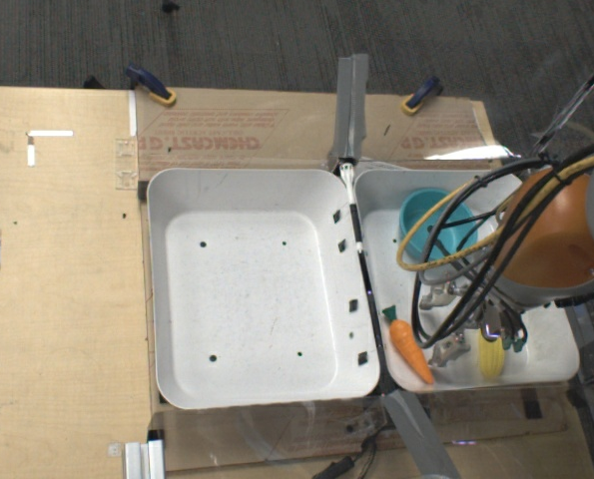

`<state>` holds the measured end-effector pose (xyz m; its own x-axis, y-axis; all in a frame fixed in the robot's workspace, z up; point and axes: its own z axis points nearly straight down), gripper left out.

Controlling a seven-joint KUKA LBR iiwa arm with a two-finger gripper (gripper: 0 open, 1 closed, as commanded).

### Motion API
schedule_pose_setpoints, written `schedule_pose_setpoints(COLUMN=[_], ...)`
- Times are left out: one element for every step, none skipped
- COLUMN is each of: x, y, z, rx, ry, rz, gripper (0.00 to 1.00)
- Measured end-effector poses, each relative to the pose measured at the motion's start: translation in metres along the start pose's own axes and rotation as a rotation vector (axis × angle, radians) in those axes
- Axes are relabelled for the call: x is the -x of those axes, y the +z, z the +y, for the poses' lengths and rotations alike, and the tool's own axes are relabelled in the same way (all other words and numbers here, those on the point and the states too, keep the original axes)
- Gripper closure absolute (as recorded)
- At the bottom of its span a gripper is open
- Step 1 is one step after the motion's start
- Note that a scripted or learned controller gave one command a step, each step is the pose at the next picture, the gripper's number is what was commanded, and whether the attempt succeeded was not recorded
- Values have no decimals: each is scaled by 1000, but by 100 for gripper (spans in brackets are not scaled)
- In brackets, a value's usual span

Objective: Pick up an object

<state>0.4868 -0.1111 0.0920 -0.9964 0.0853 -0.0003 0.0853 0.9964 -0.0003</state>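
In the right bin [376,218] an orange carrot [411,350] lies near the front left corner, its green top pointing toward the bin's left wall. A teal cup [431,223] stands toward the back. A yellow object [491,357] lies near the front wall, partly under the gripper's metal parts. My gripper [479,335] hangs low over the front of this bin, between the carrot and the yellow object, with cables looping across it. The orange band [561,233] of the arm covers the bin's right part.
The left bin [167,287] sits beside the right one, parted from it by a black-clipped rim [358,267]. Cardboard and two clamps [152,85] line the back. Bare wooden bench [47,267] stretches to the left.
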Motion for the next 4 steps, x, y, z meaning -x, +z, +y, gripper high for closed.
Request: schedule_pose_setpoints(x=[108,21,123,29], y=[-1,0,-1,0], z=[24,-24,18,-28], rx=[0,0,0,0], ry=[-123,-662,-663,-721], rz=[-5,-3,-6,-3], gripper=[0,0,0,0])
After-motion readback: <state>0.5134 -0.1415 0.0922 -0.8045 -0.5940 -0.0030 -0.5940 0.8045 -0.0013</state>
